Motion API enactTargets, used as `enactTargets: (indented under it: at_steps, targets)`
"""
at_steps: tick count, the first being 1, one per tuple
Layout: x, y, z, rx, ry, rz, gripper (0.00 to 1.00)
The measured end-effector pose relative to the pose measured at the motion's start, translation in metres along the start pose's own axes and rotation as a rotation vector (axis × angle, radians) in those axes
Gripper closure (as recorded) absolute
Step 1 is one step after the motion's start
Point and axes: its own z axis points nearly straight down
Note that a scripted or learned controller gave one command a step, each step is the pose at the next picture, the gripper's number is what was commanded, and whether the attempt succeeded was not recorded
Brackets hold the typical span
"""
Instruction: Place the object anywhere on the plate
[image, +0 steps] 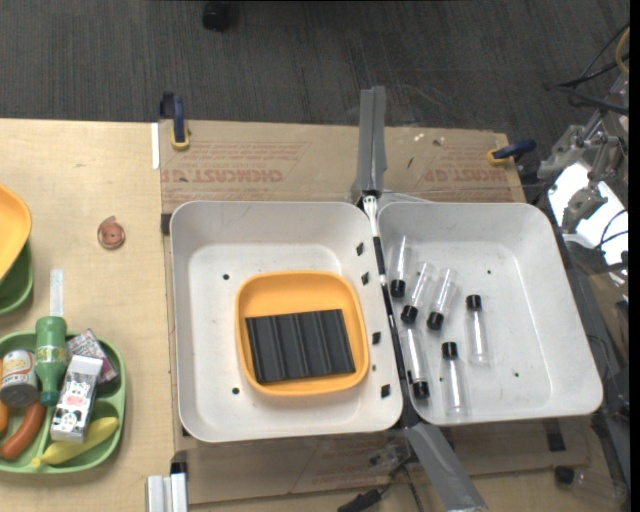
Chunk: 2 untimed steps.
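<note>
An orange square plate lies in the middle of the left white bin. A dark grey ridged slab rests flat on the plate and covers most of its floor. In the right white bin lie several clear tubes with black caps. One tube lies near the bin's centre, another to its right, and a third toward the front. Two more tubes lie close to the wall between the bins.
On the wooden table to the left stand a green tray of toy food, a yellow bowl and a small pink disc. Clamps hold the cardboard at the back. A grey metal post rises between the bins. Cables and hardware crowd the right side.
</note>
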Motion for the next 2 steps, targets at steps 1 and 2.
enactTargets:
  at_steps: [1, 2]
  targets:
    - [-0.004, 0.000, 0.010, -0.001, -0.001, -0.365, 0.00]
    - [-0.003, 0.000, -0.014, 0.000, -0.004, -0.679, 0.00]
